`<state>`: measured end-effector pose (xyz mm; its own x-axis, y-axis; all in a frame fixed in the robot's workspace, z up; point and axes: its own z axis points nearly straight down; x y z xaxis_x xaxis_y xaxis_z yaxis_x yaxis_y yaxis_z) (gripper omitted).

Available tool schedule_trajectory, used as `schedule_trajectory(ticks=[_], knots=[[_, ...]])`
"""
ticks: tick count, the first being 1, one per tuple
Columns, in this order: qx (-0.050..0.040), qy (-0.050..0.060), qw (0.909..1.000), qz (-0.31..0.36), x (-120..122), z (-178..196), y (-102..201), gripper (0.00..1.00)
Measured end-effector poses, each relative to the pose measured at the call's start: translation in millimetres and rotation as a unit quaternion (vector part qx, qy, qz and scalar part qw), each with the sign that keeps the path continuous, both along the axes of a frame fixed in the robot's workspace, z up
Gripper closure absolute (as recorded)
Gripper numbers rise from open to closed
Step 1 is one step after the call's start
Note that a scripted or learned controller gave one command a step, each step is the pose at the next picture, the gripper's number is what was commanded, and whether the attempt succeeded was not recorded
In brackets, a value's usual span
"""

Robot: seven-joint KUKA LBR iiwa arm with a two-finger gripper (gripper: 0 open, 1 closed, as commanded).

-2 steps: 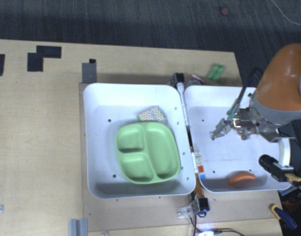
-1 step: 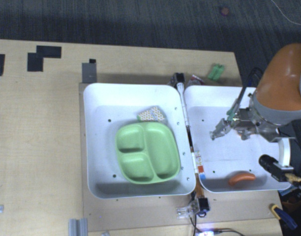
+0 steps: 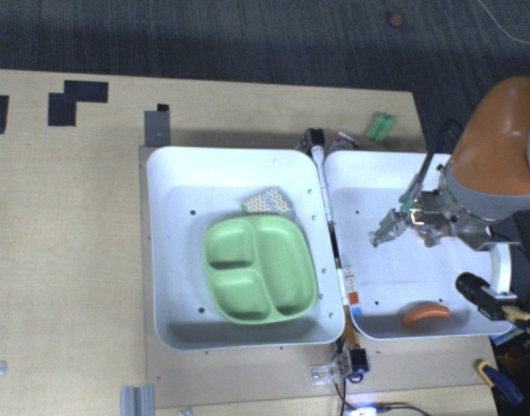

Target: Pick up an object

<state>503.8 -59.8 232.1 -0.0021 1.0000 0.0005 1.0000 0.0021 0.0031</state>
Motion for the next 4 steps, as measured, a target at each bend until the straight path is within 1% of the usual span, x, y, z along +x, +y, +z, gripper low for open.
schedule_trajectory(ticks=[4], knots=[[0.0, 0.0, 1.0, 0.0, 0.0, 0.0, 0.0, 0.0]])
